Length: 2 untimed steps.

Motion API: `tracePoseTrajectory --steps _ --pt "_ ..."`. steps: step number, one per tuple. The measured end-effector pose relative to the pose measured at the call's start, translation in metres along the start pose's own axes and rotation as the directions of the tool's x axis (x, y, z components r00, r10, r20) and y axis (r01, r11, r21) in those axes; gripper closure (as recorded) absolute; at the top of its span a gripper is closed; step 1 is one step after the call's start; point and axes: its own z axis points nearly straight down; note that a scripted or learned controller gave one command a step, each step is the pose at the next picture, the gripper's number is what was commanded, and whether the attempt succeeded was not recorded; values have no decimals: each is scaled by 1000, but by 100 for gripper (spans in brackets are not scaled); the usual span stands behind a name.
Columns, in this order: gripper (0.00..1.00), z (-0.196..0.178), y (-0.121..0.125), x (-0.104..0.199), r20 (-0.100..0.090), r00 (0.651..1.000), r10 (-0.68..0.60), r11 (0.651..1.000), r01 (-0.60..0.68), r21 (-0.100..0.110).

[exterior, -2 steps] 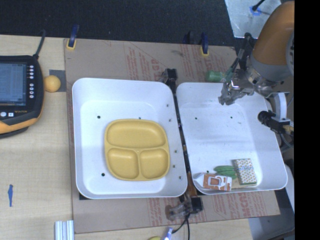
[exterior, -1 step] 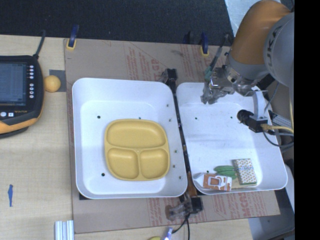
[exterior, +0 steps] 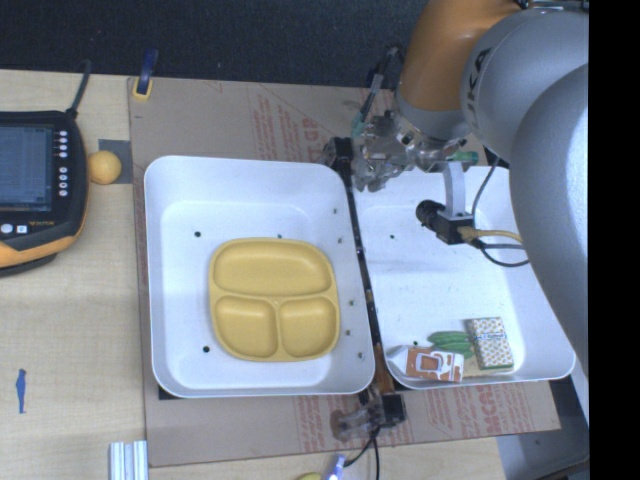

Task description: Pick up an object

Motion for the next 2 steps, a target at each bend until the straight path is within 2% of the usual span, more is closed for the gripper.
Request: tracePoseTrajectory --steps 1,2 --pt "100 -41 0 -40 -1 1000 4 1000 -4 -1" --pt "100 -31 -11 26 0 1000 0 1000 0 2"
